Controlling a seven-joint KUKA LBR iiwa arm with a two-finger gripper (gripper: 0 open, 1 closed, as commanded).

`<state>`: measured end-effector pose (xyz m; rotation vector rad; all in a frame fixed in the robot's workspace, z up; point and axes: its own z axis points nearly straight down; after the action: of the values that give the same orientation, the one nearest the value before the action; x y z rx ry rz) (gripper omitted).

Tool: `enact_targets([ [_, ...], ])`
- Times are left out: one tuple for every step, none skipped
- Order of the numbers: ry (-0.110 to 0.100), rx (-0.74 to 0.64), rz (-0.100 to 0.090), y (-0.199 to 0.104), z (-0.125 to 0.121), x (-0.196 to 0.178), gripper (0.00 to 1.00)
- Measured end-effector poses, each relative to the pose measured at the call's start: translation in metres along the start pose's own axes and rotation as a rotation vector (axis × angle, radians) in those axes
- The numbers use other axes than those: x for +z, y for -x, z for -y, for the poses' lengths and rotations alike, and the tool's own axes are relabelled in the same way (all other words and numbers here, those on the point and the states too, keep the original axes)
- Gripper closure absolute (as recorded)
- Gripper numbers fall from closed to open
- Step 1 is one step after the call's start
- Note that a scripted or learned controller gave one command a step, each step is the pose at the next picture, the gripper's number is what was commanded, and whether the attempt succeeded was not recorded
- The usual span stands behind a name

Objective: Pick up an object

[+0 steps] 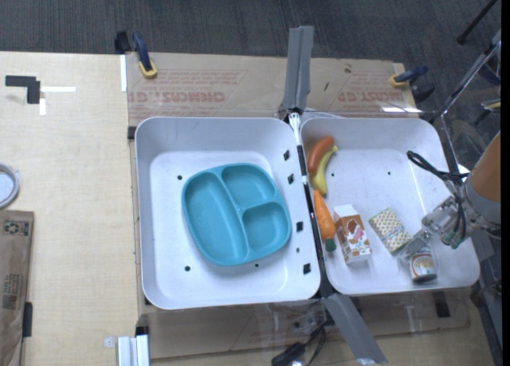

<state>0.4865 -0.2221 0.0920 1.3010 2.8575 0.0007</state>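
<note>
Two shallow white plastic bins sit below me: the left bin [151, 221] far from my jaws, the right bin [382, 165] under them. Well to my left lies a smooth teal divided plate [237, 213] with three rounded compartments. My gripper [422, 238] hovers at the right bin's near right corner; I cannot tell how wide my jaws stand. Left of me stands a glossy juice carton [353, 236], then a carrot [323, 217] and a curved banana [321, 163]. Just beside my jaws lie a patterned packet [389, 229] and a small round can [422, 265].
</note>
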Motion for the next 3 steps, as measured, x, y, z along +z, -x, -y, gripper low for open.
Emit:
enact_targets([
  [0.002, 0.003, 0.001, 0.001, -0.001, -0.009, 1.0],
  [-0.001, 0.275, 0.0, -0.069, -0.071, -0.149, 1.0],
  [-0.003, 0.387, -0.001, -0.081, -0.073, -0.111, 1.0],
])
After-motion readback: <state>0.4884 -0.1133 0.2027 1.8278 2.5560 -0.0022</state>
